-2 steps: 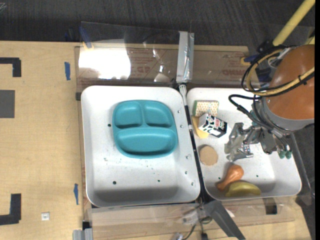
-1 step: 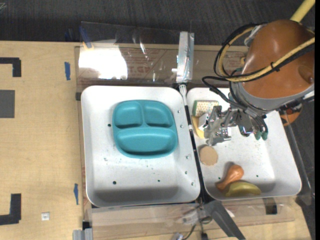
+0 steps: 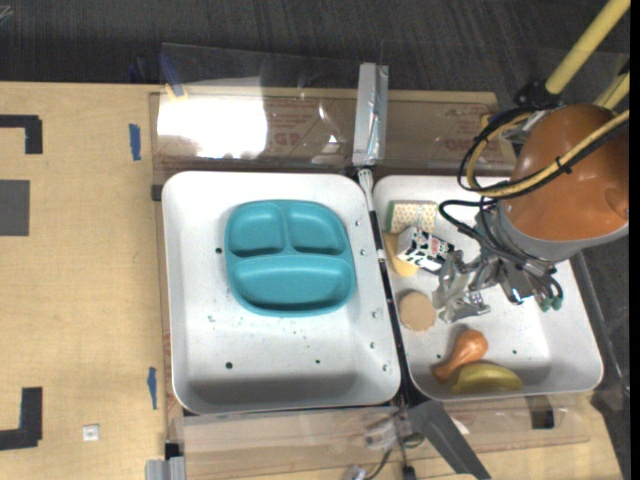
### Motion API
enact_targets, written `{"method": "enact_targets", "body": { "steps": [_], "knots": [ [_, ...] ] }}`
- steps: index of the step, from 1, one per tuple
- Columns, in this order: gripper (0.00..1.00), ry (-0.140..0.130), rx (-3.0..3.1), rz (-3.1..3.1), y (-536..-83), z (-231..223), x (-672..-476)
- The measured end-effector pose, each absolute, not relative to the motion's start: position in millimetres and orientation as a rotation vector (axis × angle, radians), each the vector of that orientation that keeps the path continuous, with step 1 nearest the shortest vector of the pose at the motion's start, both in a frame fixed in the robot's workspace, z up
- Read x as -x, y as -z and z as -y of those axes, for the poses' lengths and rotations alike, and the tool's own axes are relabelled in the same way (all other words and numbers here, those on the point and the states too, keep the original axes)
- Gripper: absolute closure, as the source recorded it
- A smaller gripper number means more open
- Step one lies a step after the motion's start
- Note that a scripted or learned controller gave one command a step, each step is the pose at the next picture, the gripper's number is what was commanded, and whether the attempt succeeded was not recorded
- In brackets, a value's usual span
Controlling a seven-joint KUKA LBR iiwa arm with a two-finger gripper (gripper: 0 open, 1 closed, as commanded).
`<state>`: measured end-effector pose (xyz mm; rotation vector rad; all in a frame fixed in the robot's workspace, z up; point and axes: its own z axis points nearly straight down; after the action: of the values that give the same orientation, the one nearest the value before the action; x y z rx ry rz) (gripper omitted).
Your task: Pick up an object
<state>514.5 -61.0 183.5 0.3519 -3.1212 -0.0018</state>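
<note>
Claw (image 3: 462, 293) hangs in the right bin (image 3: 570, 353), fingers' state unclear, just beside a tan round object (image 3: 417, 311); wooden table (image 3: 70, 298) beneath.

Even, fairly bright overhead light fills the scene. A hard white glare burns out on the clear plastic sheet (image 3: 215, 128) in the upper left of centre, washing away detail there. The white bins (image 3: 190, 268) read clean, with soft shadows along their lower rims. The dark floor (image 3: 300, 8) at the top stays dim. Focus is moderate; small items look slightly soft and grainy.
</note>
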Motion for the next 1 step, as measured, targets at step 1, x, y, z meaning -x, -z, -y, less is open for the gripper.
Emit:
{"method": "enact_targets", "body": {
  "steps": [1],
  "knots": [
    [1.0,-0.002,-0.588,3.097,-88.8,104.0,-506.8]
  ]
}}
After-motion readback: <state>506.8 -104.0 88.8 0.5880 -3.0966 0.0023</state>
